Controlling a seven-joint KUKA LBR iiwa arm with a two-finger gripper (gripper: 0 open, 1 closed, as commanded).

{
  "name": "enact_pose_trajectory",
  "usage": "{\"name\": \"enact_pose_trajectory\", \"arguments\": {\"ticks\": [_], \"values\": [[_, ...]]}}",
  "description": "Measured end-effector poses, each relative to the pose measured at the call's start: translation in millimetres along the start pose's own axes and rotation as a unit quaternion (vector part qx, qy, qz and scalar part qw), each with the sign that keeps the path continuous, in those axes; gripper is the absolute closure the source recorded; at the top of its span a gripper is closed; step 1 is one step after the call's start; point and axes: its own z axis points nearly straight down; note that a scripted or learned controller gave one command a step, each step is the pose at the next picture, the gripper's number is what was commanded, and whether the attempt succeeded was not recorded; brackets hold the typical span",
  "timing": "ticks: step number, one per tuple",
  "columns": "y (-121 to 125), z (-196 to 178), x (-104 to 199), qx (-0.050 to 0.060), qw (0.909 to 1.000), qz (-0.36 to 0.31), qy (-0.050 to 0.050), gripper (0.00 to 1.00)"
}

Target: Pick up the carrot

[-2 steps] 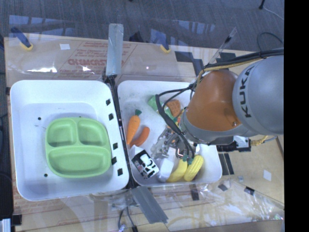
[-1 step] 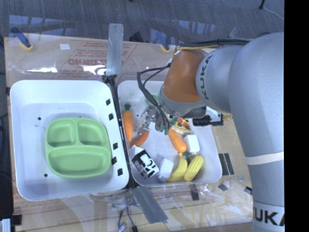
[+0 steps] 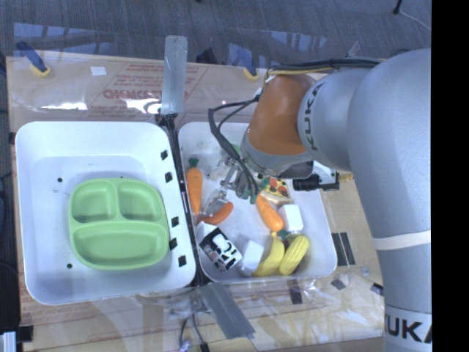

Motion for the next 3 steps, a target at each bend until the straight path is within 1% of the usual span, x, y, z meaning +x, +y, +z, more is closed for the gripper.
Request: {"name": "enact_pose_trajectory", "arguments": {"ticks": [1,2,3], "values": [[2,-11,0,0.0,1.0,-0.004,-0.001,1.0],[2,-10,0,0.0,1.0,-0.004,0.0,0.0],[3,-21,-1,0.0,1.0,-0.008,-0.002,1.0]]}}
